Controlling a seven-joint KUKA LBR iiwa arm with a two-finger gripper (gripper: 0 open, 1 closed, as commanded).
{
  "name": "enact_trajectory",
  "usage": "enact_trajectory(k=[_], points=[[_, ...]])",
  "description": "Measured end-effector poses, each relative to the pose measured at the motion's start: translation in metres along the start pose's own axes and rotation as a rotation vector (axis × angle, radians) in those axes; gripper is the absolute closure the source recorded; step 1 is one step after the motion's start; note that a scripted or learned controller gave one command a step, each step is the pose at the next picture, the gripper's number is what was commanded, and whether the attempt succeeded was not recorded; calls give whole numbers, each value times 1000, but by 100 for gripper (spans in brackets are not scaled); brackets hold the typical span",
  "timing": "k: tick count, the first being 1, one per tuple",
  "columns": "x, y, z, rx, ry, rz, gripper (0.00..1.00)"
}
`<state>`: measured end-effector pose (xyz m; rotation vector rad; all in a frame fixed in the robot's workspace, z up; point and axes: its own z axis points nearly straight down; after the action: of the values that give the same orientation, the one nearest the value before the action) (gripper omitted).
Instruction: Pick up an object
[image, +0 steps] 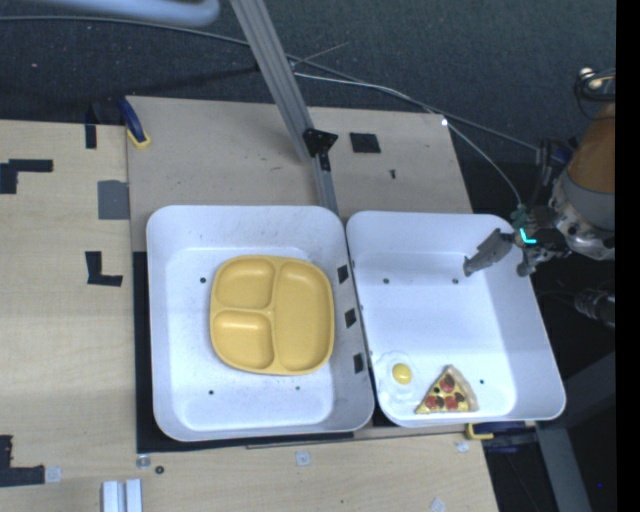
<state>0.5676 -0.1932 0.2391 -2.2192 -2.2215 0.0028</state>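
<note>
Low in the frame, a pizza slice (448, 391) and a fried egg (401, 374) are seen in the right bin (520, 310). Left, a yellow plate (272, 314). At the bin's upper right edge, the gripper (505, 251); jaws spread, nothing held. Flat toys could be missed against the bin wall.

One fixed camera looks down at a slant on both bins (250, 222), seemingly from the near side.

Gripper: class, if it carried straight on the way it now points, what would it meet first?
Probably the bare floor of the right bin: the gripper points down-left over it. Depth is unclear from this view.
</note>
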Motion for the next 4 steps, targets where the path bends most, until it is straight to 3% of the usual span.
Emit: enact_trajectory(k=[1,4], points=[[0,0,0,-1,0,0,0],[-4,13,150,3,0,0,0]])
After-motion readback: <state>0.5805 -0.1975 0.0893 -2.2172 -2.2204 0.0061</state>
